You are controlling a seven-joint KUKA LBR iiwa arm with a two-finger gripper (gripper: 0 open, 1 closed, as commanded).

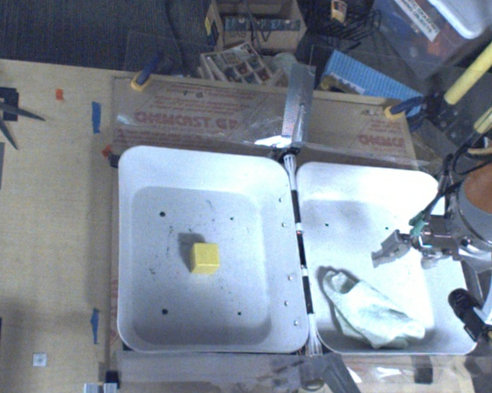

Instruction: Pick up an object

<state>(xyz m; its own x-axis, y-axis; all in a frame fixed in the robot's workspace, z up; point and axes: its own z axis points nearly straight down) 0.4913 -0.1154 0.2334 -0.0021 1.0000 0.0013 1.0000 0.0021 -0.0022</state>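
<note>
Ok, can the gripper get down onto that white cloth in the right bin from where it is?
Probably yes. The gripper hangs in the right bin just above the crumpled white cloth, with nothing between them.

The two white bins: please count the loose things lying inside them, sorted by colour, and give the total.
Yellow: 1, the block in the left bin.
White: 1, the crumpled cloth in the right bin, below the pincer.
Total: 2
</note>
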